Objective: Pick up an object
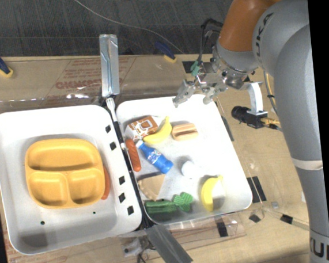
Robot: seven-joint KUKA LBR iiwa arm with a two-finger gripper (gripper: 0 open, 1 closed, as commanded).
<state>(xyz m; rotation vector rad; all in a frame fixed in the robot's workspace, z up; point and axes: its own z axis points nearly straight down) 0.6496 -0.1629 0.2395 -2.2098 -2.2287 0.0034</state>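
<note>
My gripper [193,98] hangs over the far edge of the right bin [231,168], its two fingers spread open with nothing between them. Below it in the bin lie a small bun [183,131], a yellow banana [159,133] and a brown packet [142,125]. Further forward are a red sausage [133,154], a blue bottle [155,158], a white cap [186,167], a tan slice [152,187], a green toy [170,204] and a yellow fruit [211,190]. The gripper touches none of them.
The left bin [12,229] holds a yellow divided tray [66,171]. A metal bar [109,64] stands at the far end of the divider between the bins. The arm [279,59] fills the right side, with a black cable fitting [250,116] beside the bin.
</note>
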